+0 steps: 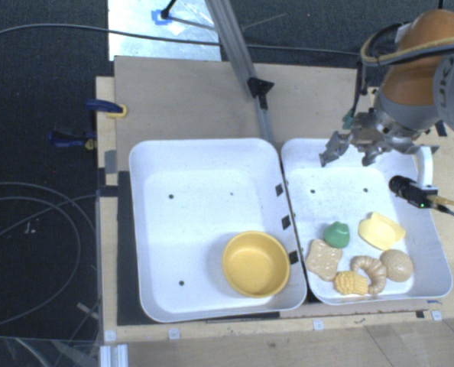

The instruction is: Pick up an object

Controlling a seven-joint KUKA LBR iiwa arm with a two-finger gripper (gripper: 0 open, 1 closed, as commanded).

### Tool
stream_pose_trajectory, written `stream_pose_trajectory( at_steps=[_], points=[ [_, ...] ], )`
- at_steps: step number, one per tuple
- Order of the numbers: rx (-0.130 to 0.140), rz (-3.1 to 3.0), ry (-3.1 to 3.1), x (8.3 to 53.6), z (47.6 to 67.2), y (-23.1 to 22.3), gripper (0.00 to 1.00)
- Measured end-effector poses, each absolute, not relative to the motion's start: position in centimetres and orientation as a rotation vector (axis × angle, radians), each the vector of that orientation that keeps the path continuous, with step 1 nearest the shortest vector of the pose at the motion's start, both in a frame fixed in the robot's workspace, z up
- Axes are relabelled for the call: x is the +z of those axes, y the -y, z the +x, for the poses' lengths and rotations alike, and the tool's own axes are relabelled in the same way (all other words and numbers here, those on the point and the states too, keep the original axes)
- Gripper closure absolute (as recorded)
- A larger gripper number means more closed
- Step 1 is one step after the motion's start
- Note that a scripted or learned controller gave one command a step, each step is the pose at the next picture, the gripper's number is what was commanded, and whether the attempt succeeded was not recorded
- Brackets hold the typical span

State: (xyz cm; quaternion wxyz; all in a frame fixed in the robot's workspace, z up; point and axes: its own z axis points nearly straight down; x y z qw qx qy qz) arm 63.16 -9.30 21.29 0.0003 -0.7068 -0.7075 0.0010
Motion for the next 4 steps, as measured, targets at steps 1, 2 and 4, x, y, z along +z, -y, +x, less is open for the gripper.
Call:
stream_pose_trajectory(
  at_steps=[1, 2, 4],
  points=[
    [0.001, -2.215, 2.227, 16.2, 64.1, 8.7, 0.00],
    [0.002, -2.220, 2.223, 11.6, 64.2, 9.5, 0.00],
    [-0.008, -2.220, 2.233, 19.1, 65.3, 9.0, 1.00]
  ],
)
